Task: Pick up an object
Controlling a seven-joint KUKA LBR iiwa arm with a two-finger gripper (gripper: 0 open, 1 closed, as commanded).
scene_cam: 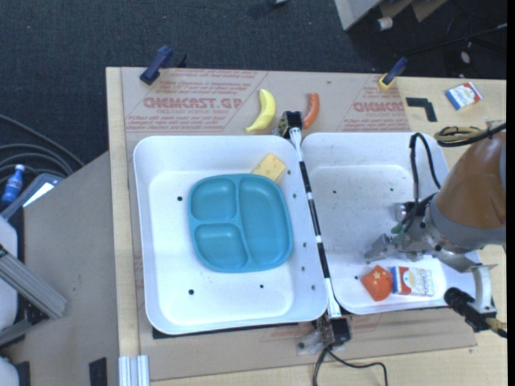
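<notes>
Arm over the right bin, beside a tomato and a small carton.

The tool (392, 242) hangs low in the right bin (354, 167); whether it is open or closed cannot be told. Just in front of it lie a red tomato (376, 283) and a red-and-white carton (414, 281), touching, its print unreadable. The left bin (161, 215) holds a blue divided plate (240, 222) and a yellow block (269, 167). The bench (201, 103) sheet reads "CHEMCAST GP"; a banana (262, 112) lies on it.
</notes>
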